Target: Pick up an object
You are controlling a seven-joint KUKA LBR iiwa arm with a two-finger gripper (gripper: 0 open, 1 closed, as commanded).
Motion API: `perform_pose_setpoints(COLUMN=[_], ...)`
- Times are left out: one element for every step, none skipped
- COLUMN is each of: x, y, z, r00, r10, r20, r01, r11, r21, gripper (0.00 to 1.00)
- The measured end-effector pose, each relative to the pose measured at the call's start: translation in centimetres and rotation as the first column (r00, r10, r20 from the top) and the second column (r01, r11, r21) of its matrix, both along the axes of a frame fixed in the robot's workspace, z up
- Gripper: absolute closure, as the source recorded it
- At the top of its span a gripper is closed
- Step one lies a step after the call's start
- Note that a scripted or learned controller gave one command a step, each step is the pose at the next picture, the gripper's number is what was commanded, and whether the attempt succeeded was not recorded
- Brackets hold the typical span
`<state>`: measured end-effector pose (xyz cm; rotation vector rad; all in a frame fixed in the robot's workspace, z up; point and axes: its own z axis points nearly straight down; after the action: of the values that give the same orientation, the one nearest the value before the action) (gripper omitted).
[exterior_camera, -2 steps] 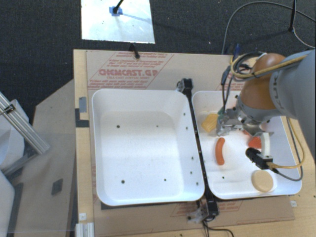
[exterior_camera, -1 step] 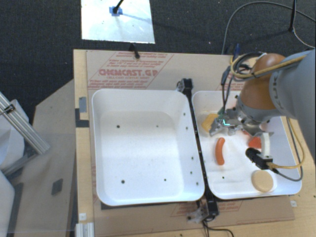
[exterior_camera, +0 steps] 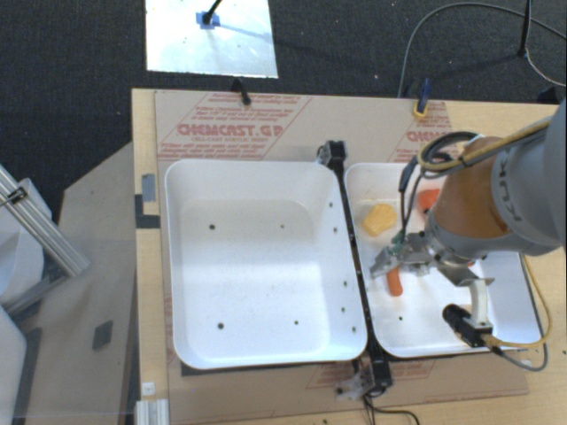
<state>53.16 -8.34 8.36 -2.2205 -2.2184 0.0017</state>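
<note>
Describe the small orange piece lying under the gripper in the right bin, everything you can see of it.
The orange piece is small, stubby and rounded, carrot-like, smooth and matte as plastic would be. It lies flat on the white floor of the right bin, near the bin's left wall, pointing roughly towards the near rim. Its upper end sits right at the gripper; whether they touch is unclear. A yellow block lies apart, farther back.

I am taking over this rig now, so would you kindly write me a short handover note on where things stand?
End effector: low in the right bin, at its left side; finger state cannot be read.
Objects: orange piece just below the fingertips, yellow block further back, red-orange item partly behind the arm. Left bin sits beside it.
Done: arm positioned over the orange piece.
Left: no grasp is visible; lifting an object remains.
</note>
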Motion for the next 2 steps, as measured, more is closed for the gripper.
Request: perform_pose_setpoints(x=[0.4,0.8], y=[0.1,10.3], z=[1.2,10.6], r00=[1.000,1.000], r10=[0.003,0.017], r20=[0.006,0.013], r01=[-0.003,-0.017], r11=[1.000,1.000], r21=[0.002,0.003], gripper=[1.00,1.00])
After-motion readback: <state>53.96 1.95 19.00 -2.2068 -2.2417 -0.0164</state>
